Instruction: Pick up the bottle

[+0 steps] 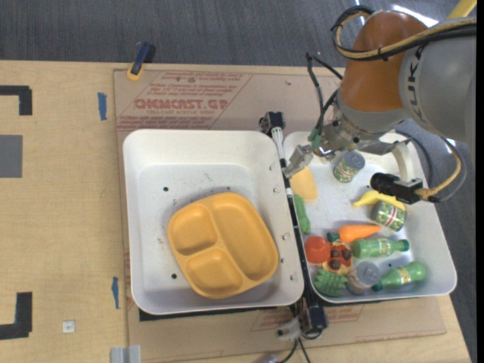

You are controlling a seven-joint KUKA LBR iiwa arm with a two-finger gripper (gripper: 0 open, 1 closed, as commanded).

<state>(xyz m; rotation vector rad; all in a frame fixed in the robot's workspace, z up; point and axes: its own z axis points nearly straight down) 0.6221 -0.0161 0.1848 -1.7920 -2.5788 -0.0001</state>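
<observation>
Overhead, arm (pixel 393 59) bent down into right bin (pixel 446 267); tool (pixel 327 144) state unclear.

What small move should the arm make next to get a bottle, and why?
Probably travel toward the near end of the right white bin: the gripper sits at the bin's far left corner beside a green can, while the green plastic bottles lie untouched there.

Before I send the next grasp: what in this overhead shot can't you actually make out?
- Gripper: its fingers are small and blurred under the wrist, so open or shut is unclear.
- Far part of the right bin: covered by the arm.
- Two green bottles: labels too small to read; the toy pile overlaps the left ends.
- Cans: print illegible.
</observation>
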